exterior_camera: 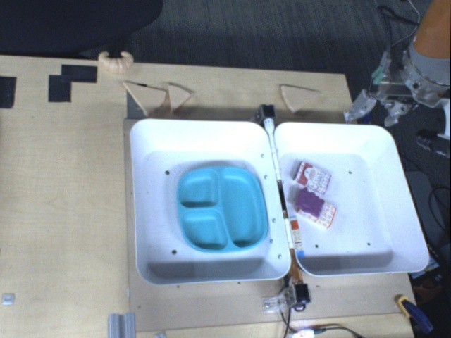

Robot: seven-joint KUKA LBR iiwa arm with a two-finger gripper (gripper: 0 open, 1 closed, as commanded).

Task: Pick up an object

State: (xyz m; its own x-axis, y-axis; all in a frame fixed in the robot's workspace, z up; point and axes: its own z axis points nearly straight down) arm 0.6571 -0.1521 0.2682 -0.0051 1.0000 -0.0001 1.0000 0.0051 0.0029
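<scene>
- Hand [380, 98] of mine hangs at the upper right, past the far right corner of the right bin [394, 153], over the dark floor rather than over the counter [63, 189]. My grey arm, with its orange band [431, 30], comes in from the right edge above it.
- Whether it is released or clenched I cannot tell; the tips are a pale blur, and nothing shows between them.
- Two small packets lie in the right bin, left of its middle and well apart from my hand.
- One red and white packet [311, 177] sits nearer the far wall, its long axis slanting from upper left to lower right.
- Just below it lies the purple packet [314, 208], slanting the same way, an orange and white strip along its lower right end. The two are touching or nearly so.
- Print on both is too small to read.
- Left bin [151, 153] holds a turquoise divided tray [222, 208] with three compartments, lying flat.
</scene>
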